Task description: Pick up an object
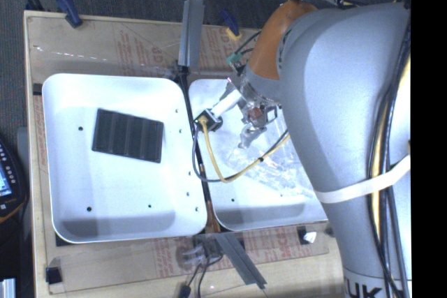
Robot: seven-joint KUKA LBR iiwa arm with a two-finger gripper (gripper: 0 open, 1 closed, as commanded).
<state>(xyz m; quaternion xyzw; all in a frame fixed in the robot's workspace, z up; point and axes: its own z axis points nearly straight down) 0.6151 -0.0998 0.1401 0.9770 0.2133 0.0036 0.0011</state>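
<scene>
A dark ribbed rectangular pad (128,135) lies flat in the left bin (63,91), toward its far-left part. In the right bin (230,216) something clear and crinkled (283,174) rests near the middle, too faint to name. The claw (250,130) hangs over the right bin's far part; whether it is apart or together cannot be told, and nothing shows held. This looks like the approach step. Next, the claw probably needs to descend squarely onto a chosen object on the counter (105,45).

Glossy white plastic bins (70,91); ribbed matt dark pad (128,135).
</scene>
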